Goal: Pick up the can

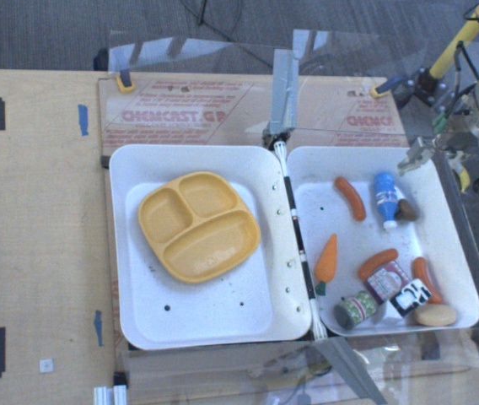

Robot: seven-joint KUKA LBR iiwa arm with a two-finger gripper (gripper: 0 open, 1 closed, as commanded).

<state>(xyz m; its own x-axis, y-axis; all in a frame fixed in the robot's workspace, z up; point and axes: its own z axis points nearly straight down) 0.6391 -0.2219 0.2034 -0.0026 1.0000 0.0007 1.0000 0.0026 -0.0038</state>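
The can [356,309] is small, with a green label and a silver end. It lies on its side in the front left part of the right bin [454,226], next to a red packet [386,281]. My gripper [421,152] hangs over the bin's far right corner, well away from the can and apart from every object. Nothing shows in its grasp.
The right bin also holds a carrot [327,258], a blue bottle [384,197], several sausages such as one at the back [350,198], a black-and-white carton [411,296] and a tan bun [436,315]. A yellow divided plate [199,226] sits in the left bin [130,251].
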